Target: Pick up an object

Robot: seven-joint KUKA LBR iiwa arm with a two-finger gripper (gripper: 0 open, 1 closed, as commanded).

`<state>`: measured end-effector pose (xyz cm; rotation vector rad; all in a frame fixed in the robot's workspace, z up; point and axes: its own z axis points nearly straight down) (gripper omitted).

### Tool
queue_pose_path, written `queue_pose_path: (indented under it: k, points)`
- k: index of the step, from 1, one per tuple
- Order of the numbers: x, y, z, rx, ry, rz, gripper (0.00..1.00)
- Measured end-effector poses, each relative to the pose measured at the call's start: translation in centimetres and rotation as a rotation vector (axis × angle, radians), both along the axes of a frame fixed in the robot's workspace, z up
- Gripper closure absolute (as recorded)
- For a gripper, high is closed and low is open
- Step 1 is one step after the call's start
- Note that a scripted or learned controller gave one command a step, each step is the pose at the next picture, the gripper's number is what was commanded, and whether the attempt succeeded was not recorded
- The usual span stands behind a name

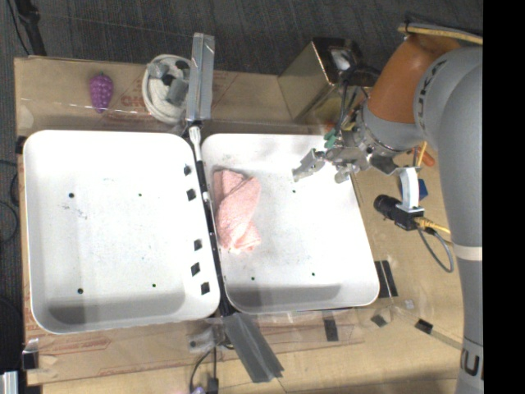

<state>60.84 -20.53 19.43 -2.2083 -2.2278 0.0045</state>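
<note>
A crumpled pink cloth (235, 208) lies in the right bin (328, 245), against its left wall. My gripper (313, 164) hangs over the upper right part of that bin, well to the right of the cloth and apart from it. Its fingers point left and nothing shows between them. The grey arm with the orange band (402, 80) reaches in from the right.
The left bin (107, 220) sits beside the right one, with a black-tabbed divider (197, 220) between them. Behind the bins are a purple grape-like toy (101, 91), a white roll (166, 87) and a tan box (316, 72). Cables lie at the right.
</note>
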Motion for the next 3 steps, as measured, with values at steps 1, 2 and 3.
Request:
queue_pose_path:
  k: [1,2,3]
  points:
    - [3.3,9.3,-9.2,0.000,0.000,-0.099,0.00]
    - [4.9,4.3,-6.6,-0.001,-0.003,-0.142,0.00]
    - [4.0,10.8,-10.0,-0.002,-0.006,0.087,0.00]
